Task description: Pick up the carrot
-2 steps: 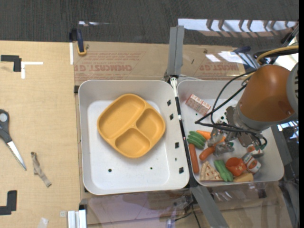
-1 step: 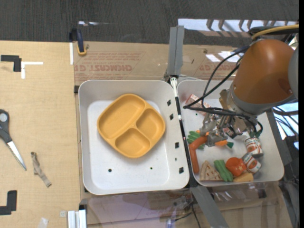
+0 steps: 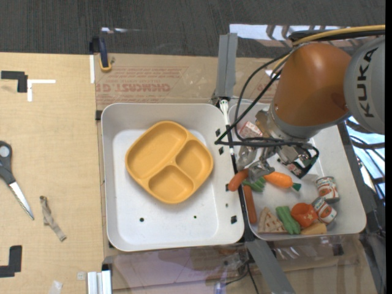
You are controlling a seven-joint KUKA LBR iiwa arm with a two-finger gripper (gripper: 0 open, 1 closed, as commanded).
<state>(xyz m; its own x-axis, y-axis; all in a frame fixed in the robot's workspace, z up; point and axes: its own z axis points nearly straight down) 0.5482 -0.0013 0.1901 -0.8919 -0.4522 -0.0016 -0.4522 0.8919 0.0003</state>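
Looking down on the counter [image 3: 49, 164], you can read the white letters "KUKA" on the grey arm [image 3: 367, 84] at the right edge. Reversed red print runs across the cardboard sheet [image 3: 153, 78] behind the bins; only part of it is legible. The jaws [image 3: 260, 158] hang low over the right bin [image 3: 343, 146] near its left wall, and you cannot tell whether they are spread or pressed together, since cables and the orange band hide them.

The carrot [image 3: 280, 179] lies in the right bin just right of the jaws, its green end pointing right. A second orange piece [image 3: 237, 179] rests against the divide between the bins, with a red stick [image 3: 250, 204] below it. A tomato [image 3: 303, 213], green pods [image 3: 288, 219] and two small cans [image 3: 326, 198] crowd the bin's lower right corner.

The left bin [image 3: 116, 182] holds a yellow divided plate [image 3: 169, 162], with open white floor along its lower and left edges. Scissors [image 3: 12, 179] lie on the counter at far left.
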